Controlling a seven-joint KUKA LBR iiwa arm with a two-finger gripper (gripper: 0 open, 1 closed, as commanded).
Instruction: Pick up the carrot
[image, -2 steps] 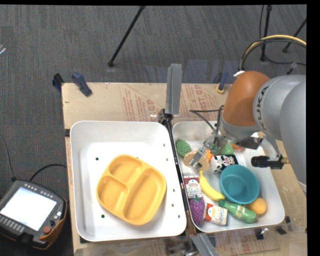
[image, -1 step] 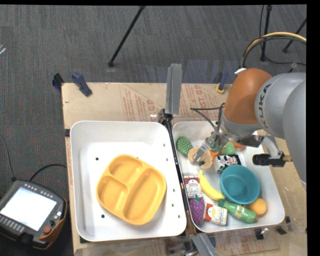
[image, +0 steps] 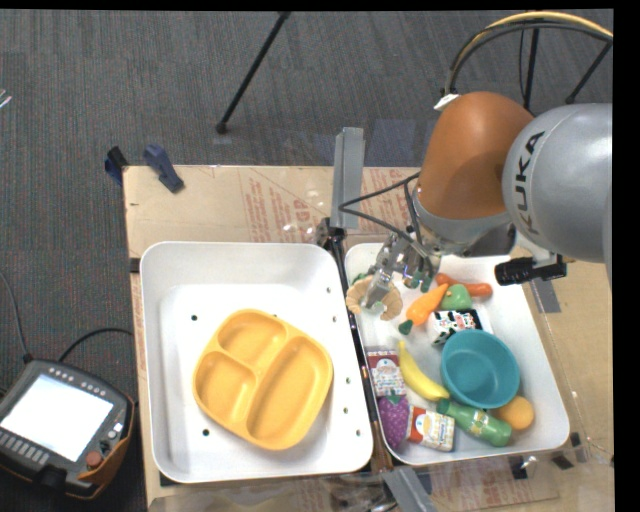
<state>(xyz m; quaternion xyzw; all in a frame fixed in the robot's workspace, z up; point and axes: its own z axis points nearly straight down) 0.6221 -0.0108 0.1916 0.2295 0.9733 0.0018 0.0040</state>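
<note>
— Two bins (image: 160, 300) sit side by side on our bench; where do we find the carrot (image: 426, 303)?

— We see it in the right bin, near the back, lying slantwise with its green end toward the banana (image: 420, 372). A cookie (image: 372, 297) lies just to its left.

— And the gripper (image: 385, 280)?

— We see it low over that cookie, just beside the carrot (whether its metal tips are parted or closed we cannot tell). We see nothing held in it.

— What else do we have there?

— A teal bowl (image: 481, 368), a green bottle (image: 480, 421), an orange (image: 517, 411) and grapes (image: 393, 417) fill the right bin; the left one bears a yellow divided plate (image: 262, 376).
</note>
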